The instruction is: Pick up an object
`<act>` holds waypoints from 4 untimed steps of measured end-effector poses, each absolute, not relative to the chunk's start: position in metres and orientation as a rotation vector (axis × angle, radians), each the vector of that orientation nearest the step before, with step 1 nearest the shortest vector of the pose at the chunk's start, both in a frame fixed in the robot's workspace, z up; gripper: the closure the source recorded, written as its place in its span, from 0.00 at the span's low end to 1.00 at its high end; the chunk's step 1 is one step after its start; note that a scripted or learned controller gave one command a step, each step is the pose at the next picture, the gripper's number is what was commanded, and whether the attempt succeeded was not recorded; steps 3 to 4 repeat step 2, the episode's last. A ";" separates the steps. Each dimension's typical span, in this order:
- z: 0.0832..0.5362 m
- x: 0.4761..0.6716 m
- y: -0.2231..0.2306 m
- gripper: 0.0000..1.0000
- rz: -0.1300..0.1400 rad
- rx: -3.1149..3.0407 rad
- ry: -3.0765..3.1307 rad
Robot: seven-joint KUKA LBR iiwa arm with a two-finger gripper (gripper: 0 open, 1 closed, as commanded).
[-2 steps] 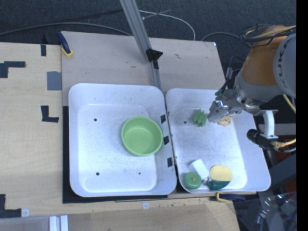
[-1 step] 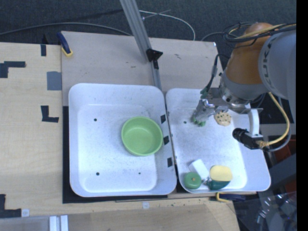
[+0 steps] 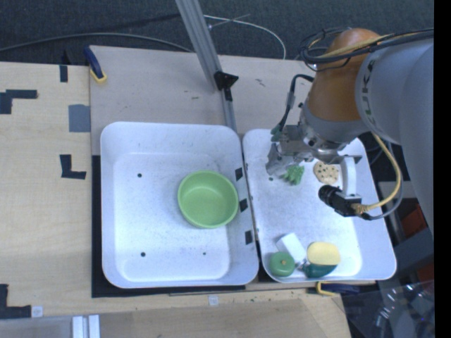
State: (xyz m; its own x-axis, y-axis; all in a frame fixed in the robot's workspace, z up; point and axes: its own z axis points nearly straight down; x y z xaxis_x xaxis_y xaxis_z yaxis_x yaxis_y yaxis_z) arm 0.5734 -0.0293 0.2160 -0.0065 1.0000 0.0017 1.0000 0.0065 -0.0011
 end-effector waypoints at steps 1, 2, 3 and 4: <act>0.227 0.572 0.020 1.00 0.000 -2.212 -2.228; 0.222 0.580 0.068 1.00 0.001 -2.213 -2.227; 0.222 0.580 0.068 1.00 0.001 -2.213 -2.227; 0.222 0.580 0.068 1.00 0.001 -2.213 -2.227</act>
